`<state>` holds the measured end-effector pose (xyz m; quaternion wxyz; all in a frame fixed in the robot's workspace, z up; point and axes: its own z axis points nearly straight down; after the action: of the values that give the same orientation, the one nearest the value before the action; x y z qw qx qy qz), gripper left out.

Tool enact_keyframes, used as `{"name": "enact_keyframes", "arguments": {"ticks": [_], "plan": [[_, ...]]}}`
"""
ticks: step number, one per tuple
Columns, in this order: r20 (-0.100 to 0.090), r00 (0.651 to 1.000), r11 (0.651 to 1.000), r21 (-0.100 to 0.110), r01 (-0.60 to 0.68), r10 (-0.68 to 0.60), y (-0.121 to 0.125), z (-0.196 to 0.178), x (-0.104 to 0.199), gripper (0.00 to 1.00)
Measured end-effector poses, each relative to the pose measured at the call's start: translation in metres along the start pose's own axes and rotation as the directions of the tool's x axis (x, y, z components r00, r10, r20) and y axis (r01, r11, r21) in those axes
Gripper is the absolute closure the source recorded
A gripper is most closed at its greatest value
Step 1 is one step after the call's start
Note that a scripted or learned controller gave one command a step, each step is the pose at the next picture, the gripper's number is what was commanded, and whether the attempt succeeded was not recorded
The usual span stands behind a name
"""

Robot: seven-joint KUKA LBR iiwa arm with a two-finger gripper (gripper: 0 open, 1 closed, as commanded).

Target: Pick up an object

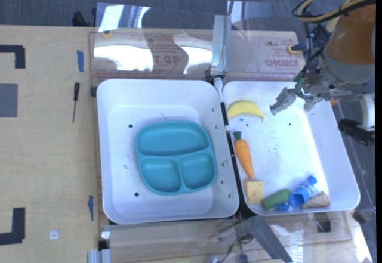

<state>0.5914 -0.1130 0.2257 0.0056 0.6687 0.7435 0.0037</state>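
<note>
Gripper [293, 99]: hovered over the right bin's [342, 154] far side, fingers spread, nothing between them.
Banana [245, 110]: lay left of the gripper, apart.
Carrot [243, 155]: nearer, beside the divider.

Faint red print on clear panel [262, 56] behind bins, mirrored and blurred, no words legible
</note>
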Motion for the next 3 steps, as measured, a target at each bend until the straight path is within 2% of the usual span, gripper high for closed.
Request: {"name": "enact_keyframes", "arguments": {"ticks": [1,2,3], "plan": [[-0.002,0.990,0.990,0.019,-0.142,0.142,-0.013,0.079,0.018,0.00],[-0.002,0.994,0.994,0.007,-0.107,0.107,-0.011,0.138,0.012,0.00],[-0.003,0.999,0.999,0.010,0.036,-0.036,0.060,0.141,-0.012,0.00]]}}
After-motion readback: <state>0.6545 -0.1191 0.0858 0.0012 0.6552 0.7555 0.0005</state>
